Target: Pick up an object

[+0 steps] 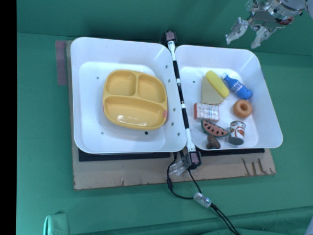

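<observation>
Nothing picked yet: gripper (248, 36) spread apart and bare above the right bin's (266, 75) far edge, toys such as the donut (242, 108) untouched inside.

Yellow divided plate (135, 99), blue bottle (236, 86), orange doughnut (242, 108) — white bins (122, 48), green cloth (98, 9)

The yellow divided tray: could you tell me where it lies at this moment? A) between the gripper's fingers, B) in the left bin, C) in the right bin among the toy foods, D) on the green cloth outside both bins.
B: the yellow divided tray lies flat inside the left bin, apart from the toy foods in the right bin.
</observation>
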You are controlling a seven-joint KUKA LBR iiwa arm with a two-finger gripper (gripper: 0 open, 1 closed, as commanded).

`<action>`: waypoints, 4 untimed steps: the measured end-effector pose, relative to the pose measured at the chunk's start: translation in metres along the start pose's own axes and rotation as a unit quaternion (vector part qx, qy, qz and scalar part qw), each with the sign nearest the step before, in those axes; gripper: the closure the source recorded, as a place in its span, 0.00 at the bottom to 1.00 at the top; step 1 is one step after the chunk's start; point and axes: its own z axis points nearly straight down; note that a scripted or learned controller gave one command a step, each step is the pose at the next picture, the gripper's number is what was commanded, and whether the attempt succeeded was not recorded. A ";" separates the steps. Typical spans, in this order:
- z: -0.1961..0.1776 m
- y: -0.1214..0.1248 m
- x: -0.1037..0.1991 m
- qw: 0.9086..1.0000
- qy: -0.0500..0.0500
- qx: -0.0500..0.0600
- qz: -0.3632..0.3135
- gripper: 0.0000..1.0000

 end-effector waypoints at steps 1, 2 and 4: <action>0.148 0.016 -0.034 1.000 -0.002 0.000 0.000 0.00; 0.162 0.014 0.032 1.000 -0.006 0.007 0.000 0.00; 0.143 0.017 0.033 1.000 -0.005 0.002 0.001 0.00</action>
